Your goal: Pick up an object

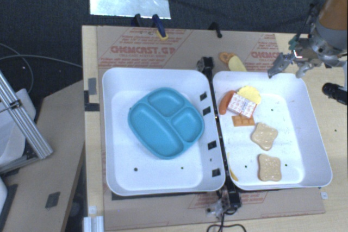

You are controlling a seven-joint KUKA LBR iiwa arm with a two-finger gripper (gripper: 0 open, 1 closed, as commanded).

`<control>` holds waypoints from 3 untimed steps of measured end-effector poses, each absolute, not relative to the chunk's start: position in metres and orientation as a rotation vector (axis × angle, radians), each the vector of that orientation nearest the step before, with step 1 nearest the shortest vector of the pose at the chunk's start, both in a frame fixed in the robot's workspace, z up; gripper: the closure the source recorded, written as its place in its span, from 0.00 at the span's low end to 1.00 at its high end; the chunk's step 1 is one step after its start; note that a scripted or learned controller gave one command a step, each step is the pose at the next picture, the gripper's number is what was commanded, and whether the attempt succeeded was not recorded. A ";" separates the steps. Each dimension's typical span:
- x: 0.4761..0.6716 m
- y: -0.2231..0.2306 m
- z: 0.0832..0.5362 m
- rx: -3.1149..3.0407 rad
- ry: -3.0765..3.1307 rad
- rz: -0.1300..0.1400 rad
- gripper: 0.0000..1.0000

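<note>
Two white bins sit side by side: the left bin (117, 133) carries a blue divided plate (165, 122), the right bin (304, 117) a cluster of toy food, with an orange sausage (223, 102), a yellow piece (249, 94), a checkered block (242, 105) and two bread slices (264, 136) (269, 167). Above that bin's far right corner hangs the gripper (292, 64), fingers spread wide, nothing between them, well apart from the food.
</note>
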State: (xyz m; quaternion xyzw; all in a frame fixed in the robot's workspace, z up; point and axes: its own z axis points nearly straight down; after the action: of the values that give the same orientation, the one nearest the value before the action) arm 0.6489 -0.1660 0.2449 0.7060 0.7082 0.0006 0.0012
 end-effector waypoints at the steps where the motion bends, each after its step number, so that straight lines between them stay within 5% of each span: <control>1: 0.650 -0.166 0.257 2.209 2.225 0.006 1.00; 2: 0.659 -0.209 0.261 2.218 2.217 0.002 1.00; 3: 0.645 -0.169 0.303 2.209 2.227 0.008 1.00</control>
State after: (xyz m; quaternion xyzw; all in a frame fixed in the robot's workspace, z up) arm 0.6445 -0.1686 0.3031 0.7043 0.7099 0.0024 0.0024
